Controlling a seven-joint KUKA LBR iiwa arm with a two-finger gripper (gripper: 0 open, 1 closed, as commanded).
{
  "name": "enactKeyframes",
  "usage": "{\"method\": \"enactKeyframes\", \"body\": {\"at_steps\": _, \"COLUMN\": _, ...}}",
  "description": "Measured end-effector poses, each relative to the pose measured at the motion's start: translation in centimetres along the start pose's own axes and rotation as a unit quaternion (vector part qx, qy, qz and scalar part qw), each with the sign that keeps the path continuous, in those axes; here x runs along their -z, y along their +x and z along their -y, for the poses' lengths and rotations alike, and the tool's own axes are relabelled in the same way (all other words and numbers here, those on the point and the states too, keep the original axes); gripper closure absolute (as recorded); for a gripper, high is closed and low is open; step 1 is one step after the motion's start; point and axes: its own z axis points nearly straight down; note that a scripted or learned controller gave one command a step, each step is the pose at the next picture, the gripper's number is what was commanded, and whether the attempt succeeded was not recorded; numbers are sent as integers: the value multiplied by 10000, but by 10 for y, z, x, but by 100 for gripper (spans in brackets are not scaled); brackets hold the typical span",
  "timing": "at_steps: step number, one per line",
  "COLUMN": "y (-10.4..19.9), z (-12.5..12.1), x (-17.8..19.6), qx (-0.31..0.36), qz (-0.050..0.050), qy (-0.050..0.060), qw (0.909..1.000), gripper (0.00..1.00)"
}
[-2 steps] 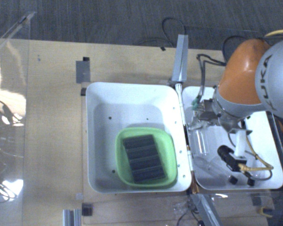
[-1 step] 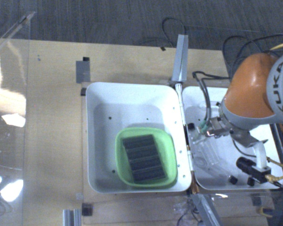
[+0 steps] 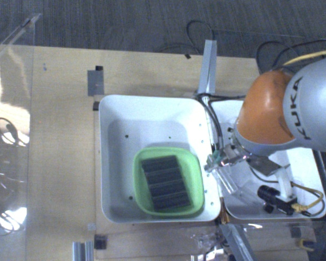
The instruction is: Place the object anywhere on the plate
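Plate (image 3: pixel 193 170) green, in left bin (image 3: pixel 114 145), arm (image 3: pixel 285 113) bent over right bin, gripper (image 3: pixel 220 159) perhaps near divider, grip state unclear

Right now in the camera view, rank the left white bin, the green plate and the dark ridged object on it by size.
1. Left white bin
2. Green plate
3. Dark ridged object

free: left bin (image 3: pixel 114 145) floor around green plate (image 3: pixel 193 170) | blocked: arm (image 3: pixel 285 110) overhangs right bin (image 3: pixel 315 200)
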Motion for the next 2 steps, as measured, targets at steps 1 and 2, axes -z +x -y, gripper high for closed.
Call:
{"method": "enactKeyframes", "body": {"at_steps": 1, "y": 67, "z": -27, "x": 1, "qx": 1088, "qz": 3, "qy": -16, "qw": 9941, "gripper": 100}}
{"method": "enactKeyframes", "body": {"at_steps": 2, "y": 67, "z": -27, "x": 1, "qx": 1086, "qz": 3, "qy": -16, "qw": 9941, "gripper": 0}}
